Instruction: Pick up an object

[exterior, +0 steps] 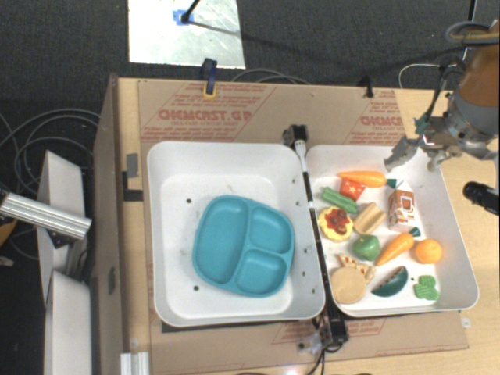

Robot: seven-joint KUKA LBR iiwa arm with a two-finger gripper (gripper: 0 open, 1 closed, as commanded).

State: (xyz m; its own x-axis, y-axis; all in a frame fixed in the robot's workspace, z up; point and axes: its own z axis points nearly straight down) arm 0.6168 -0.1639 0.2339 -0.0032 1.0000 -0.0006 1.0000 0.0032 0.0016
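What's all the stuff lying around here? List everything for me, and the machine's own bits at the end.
White bins: two, side by side on the bench.
Divided plate: one, blue, in the left bin.
Carrots: two, orange, right bin, one at the top and one lower down.
Orange fruit: one, right bin, near the right wall.
Green vegetable piece: one, long, right bin, upper left.
Green round fruit: one, middle of the right bin.
Broccoli: one, green, lower right corner.
Small carton: one, white and brown, right bin.
Pizza slice: one, yellow and red, left side of the right bin.
Arm: one, grey, upper right.
Hand: one, above the right bin's top edge, open.
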